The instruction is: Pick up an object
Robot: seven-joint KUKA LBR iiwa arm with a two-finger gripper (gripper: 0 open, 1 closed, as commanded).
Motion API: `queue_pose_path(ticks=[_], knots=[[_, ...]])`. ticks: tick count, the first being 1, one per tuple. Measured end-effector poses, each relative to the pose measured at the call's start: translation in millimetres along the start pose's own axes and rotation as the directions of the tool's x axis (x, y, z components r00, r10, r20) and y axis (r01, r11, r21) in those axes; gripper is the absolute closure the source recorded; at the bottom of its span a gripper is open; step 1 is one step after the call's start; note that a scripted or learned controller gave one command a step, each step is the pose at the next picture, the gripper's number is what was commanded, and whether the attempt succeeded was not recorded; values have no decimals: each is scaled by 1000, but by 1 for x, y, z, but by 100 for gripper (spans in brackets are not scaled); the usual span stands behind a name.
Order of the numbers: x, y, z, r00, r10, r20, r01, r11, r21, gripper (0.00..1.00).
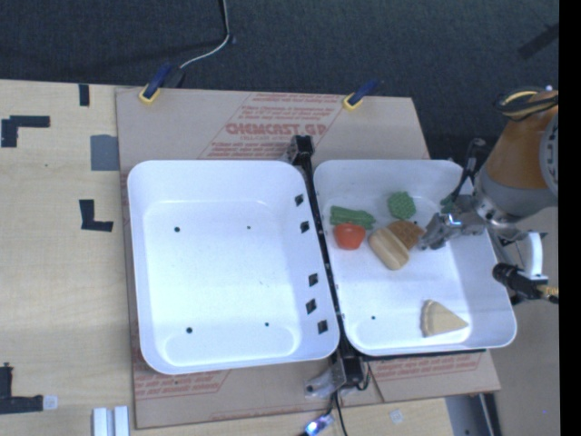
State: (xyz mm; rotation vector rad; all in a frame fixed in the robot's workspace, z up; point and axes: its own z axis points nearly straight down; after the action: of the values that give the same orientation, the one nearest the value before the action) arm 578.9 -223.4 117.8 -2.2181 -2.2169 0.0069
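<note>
The right bin (472, 334) holds several toy foods. A red tomato (349, 236) lies beside a green piece (351, 215) near the bin's left wall. A round green item (402, 204) sits further back. A tan bread roll (391, 246) with a brown end (408, 232) lies in the middle. A beige wedge (441, 319) rests near the front right corner. My gripper (439, 230) hangs low at the right side of the bin, just right of the roll's brown end. Nothing shows between its fingers.
The left bin (150, 334) stands next to the right one, with a black clip strip (313, 271) along their shared wall. Both rest on a cardboard sheet (272, 125) held by yellow and blue clamps. The arm's orange band (522, 148) rises at the right.
</note>
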Motion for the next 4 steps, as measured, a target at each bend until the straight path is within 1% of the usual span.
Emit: queue_pose_path(ticks=[1, 3, 4], knots=[[1, 3, -12, 1000, -2, 1, 2, 1000, -6, 100], [3, 3, -31, 1000, -3, -1, 3, 1000, -6, 100], [-1, -52, -60, 1000, 1, 1, -1, 1000, -5, 100]])
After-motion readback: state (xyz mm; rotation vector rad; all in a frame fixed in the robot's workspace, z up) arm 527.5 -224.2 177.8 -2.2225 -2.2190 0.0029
